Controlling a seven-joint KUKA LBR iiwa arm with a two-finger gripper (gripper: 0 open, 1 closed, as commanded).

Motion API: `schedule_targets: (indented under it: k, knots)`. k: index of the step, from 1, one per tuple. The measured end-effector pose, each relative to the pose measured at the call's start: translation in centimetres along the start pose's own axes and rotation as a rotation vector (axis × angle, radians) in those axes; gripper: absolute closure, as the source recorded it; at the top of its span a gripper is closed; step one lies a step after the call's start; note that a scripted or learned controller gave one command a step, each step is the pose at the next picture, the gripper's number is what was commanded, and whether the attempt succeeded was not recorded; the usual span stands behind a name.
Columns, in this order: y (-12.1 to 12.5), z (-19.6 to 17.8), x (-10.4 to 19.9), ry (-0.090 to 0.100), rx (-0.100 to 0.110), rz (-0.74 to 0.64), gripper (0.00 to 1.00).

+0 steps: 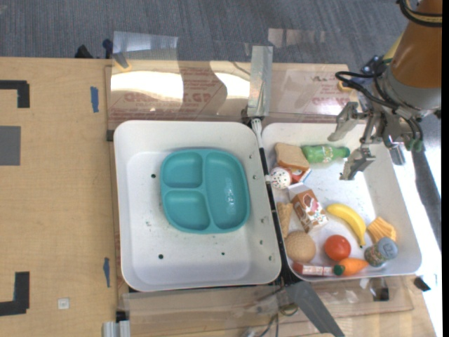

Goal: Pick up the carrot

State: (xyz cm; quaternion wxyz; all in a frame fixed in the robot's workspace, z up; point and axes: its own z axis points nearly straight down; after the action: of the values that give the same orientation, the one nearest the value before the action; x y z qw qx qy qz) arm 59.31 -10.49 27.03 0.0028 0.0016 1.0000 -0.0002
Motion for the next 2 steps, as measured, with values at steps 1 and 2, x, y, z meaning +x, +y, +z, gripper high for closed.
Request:
schedule_targets:
  k: [1, 2]
  knots:
    - [-2.8, 2.8, 4.8, 0.004, 0.0, 0.005, 0.0]
    - [-5.8, 16.8, 7.3, -0.002, 0.001, -0.009, 0.0]
